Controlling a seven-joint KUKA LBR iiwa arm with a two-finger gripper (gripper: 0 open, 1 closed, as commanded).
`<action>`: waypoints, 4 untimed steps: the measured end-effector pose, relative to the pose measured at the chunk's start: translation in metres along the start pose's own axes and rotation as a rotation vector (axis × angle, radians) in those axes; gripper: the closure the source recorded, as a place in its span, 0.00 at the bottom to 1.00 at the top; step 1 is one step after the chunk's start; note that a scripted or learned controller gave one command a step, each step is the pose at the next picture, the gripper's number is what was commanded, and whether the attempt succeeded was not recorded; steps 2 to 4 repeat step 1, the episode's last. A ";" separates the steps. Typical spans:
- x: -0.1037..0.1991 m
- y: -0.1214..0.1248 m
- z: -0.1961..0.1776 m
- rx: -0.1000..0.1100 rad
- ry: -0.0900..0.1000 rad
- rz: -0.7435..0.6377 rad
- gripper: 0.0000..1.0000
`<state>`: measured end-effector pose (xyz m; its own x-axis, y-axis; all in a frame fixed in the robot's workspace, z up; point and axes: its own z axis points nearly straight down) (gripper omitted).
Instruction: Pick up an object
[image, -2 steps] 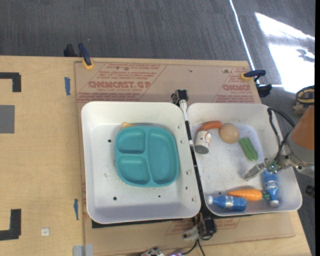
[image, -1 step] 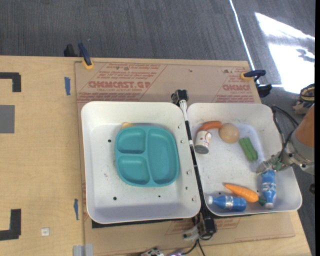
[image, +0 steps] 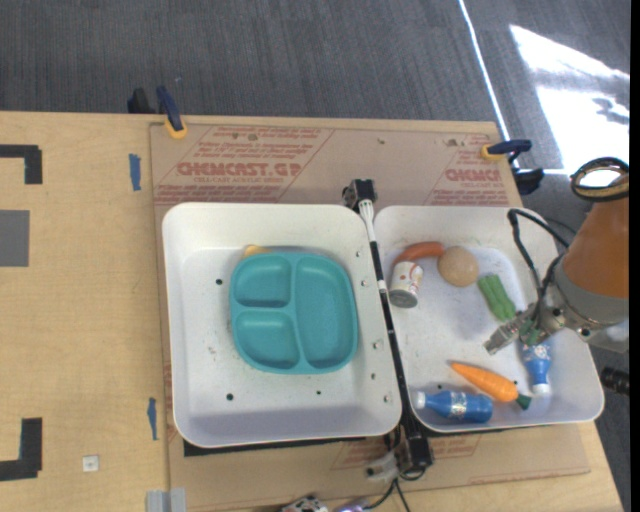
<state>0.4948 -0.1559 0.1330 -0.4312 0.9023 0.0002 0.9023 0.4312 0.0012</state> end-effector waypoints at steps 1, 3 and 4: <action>0.052 0.046 -0.052 -0.001 -0.002 0.109 1.00; 0.052 0.046 -0.052 -0.001 -0.002 0.109 1.00; 0.052 0.046 -0.052 -0.001 -0.002 0.109 1.00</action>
